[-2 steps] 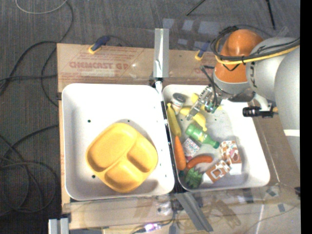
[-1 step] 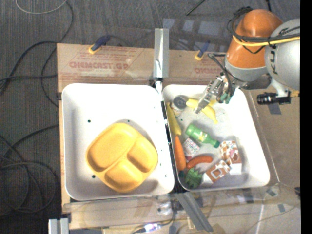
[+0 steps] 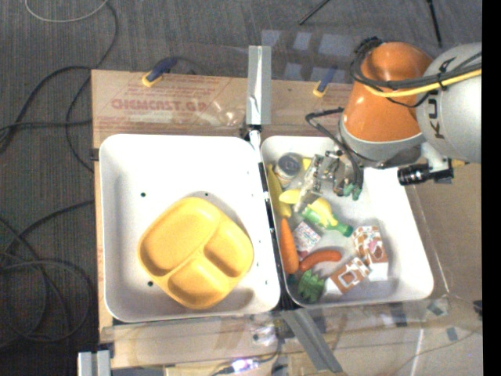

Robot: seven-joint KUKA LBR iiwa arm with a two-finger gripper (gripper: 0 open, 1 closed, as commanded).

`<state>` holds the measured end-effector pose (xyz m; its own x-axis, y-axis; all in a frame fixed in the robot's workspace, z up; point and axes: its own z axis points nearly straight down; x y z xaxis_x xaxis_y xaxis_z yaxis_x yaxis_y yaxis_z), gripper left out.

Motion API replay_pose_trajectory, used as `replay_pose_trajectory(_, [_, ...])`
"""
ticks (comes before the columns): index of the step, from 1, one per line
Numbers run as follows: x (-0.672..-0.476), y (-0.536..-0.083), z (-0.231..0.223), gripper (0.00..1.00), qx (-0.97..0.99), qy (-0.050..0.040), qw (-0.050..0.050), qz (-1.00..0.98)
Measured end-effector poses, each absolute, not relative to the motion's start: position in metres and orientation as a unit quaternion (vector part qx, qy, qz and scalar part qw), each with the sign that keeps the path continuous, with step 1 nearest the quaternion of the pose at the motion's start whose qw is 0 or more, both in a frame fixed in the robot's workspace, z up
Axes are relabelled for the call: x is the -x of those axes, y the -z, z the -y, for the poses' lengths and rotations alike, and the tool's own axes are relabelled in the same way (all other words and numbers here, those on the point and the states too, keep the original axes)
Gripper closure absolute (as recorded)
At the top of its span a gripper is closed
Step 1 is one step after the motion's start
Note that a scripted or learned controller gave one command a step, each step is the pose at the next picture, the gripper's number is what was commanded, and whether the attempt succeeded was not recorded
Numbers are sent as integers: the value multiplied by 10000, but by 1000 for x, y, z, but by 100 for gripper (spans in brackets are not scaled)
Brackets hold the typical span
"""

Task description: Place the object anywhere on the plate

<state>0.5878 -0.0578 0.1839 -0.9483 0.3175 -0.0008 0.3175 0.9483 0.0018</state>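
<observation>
A yellow plate [image 3: 197, 251] with three compartments lies in the left bin [image 3: 125, 163]. The right bin [image 3: 407, 233] holds a pile of toy food: an orange carrot [image 3: 288, 247], a red sausage [image 3: 320, 258], a green leafy piece [image 3: 310, 286], a green bottle-like toy [image 3: 325, 217], a yellow piece [image 3: 291, 197], a small grey can [image 3: 289, 164] and cartons [image 3: 369, 245] with red print. My gripper [image 3: 330, 180] hangs over the upper middle of the right bin, just above the green toy and the yellow piece. Nothing shows between its fingers.
A metal divider [image 3: 255, 84] stands between the bins at the back. Cardboard [image 3: 164, 108] lies behind the left bin. Cables trail over the floor on the left and top. The left bin has free white floor around the plate.
</observation>
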Motion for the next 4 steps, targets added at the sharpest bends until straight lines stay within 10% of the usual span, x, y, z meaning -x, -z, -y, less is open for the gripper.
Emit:
replay_pose_trajectory(1, [-563, -184, -19, 100, -182, -9, 3, -9998])
replay_pose_trajectory(2, [-497, -197, -89, 100, -760, -6, -8, -9971])
replay_pose_trajectory(3, [-497, -197, -89, 0, -762, -4, -7, -9971])
replay_pose_trajectory(4, [-483, -183, -85, 0, -1307, -3, -14, -9914])
